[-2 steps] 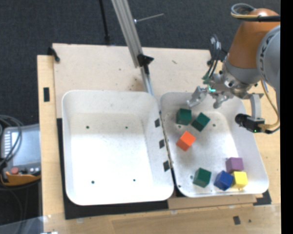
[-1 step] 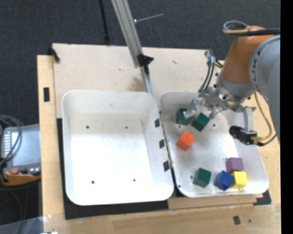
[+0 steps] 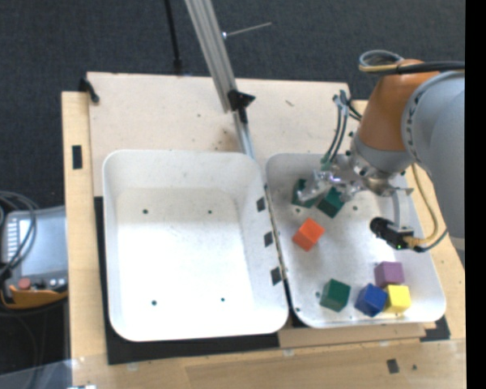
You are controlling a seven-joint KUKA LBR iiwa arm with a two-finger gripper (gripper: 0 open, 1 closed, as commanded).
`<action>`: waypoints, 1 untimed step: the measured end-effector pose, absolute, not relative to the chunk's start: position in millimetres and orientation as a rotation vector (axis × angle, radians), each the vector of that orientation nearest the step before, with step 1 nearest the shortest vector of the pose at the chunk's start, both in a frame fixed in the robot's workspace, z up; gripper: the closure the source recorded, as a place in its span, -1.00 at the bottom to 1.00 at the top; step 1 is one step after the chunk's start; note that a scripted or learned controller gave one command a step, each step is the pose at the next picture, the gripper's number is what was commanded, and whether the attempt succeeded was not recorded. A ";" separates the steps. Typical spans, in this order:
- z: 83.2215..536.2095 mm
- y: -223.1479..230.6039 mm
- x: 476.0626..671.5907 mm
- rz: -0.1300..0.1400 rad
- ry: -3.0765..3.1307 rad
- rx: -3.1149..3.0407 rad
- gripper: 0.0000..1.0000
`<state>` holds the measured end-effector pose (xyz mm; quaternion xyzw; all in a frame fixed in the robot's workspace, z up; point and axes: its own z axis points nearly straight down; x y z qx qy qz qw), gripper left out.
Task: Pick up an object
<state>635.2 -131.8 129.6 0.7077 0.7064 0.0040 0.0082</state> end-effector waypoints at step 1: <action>126.9 -132.0 638.0 0.020 2.201 2.209 -1.00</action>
